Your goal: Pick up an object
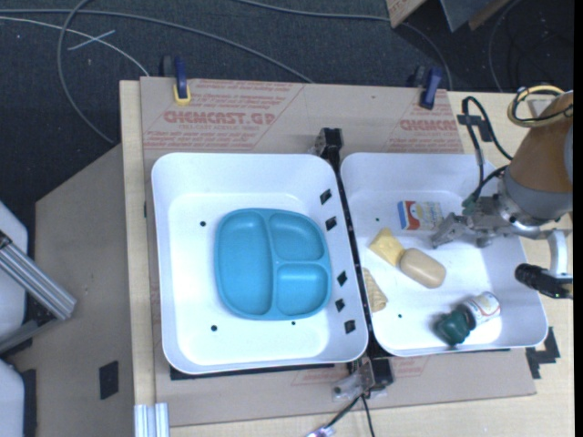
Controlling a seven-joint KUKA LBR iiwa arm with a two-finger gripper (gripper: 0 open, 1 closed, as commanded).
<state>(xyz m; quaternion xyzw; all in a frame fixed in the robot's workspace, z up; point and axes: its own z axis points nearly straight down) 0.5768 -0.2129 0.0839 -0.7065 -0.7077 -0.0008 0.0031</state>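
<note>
The right bin point(519, 335) holds several small objects. A small white card with blue and red print point(415, 215) lies near the bin's middle. A yellow block point(385, 247) and a tan oval bar point(424, 268) sit just below it. A tan ridged piece point(374, 290) rests by the bin's left wall. A dark green object point(453, 326) and a small white and red item point(486, 306) lie near the front. My gripper point(446, 233) hangs low over the bin, just right of the card and above the tan bar, with nothing visibly held.
The left bin point(182, 198) holds a blue divided plate point(271, 263). The arm's orange band and grey wrist point(539, 167) cover the right bin's right edge. Clamps and cables lie along the bench's back edge.
</note>
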